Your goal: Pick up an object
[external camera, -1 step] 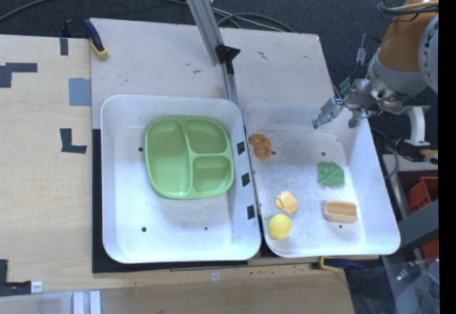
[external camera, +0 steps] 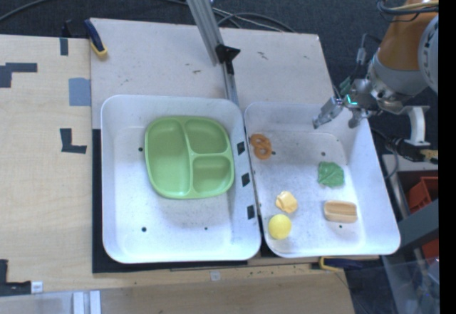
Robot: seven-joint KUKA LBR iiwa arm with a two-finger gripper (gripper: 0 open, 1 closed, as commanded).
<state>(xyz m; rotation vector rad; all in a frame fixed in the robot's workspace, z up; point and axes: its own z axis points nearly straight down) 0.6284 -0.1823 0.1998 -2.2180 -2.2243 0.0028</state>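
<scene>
Pale wood tabletop (external camera: 43, 163), two white bins side by side. Left bin (external camera: 117, 184) holds green plate (external camera: 189, 157). Right bin (external camera: 374, 191) holds pretzel (external camera: 261, 146), green leafy toy (external camera: 330, 174), yellow piece (external camera: 286, 201), lemon (external camera: 279, 226), bread roll (external camera: 340, 211). Gripper (external camera: 335, 112) hangs over right bin's far corner, above toys, nothing in it. Can't tell if open or closed. Nothing picked up yet. Whole job left: go down, grab one toy, lift.

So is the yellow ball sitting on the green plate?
No, the yellow ball lies in the right bin, while the green plate is in the left bin.
</scene>
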